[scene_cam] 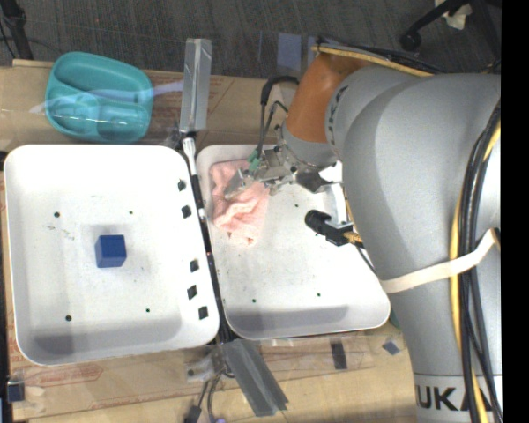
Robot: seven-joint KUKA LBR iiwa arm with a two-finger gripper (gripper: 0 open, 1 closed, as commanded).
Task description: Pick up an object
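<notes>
pink cloth (240, 208), soft and crumpled into loose folds, pale salmon with lighter creases, lies in the right bin (291, 280) near its far left corner, close against the left wall. it runs from the far edge a little way toward the middle of the bin. the gripper (254, 171) sits right over the cloth's far end, at or on the fabric; whether the claw is open, closed or gripping the cloth cannot be told from this angle, since the wrist and its fittings crowd that spot.

both bins are shallow, white and scuffed, with small dark dots on their floors. they rest side by side on a pale wooden bench (115, 382). beyond the bench's far edge the floor (115, 7) is dark grey.

a blue cube (111, 250) stands alone in the left bin (70, 192), near its middle, well apart from the cloth. a row of small black tabs (194, 267) lines that bin's right wall. on the bench behind the left bin's far edge lies a teal plastic container (97, 95), and just beside it a grey metal bar (197, 77) points toward the gap between the bins. the bulky grey arm (406, 166), with its orange band (313, 100), overhangs the right bin's right edge and far right corner.
</notes>
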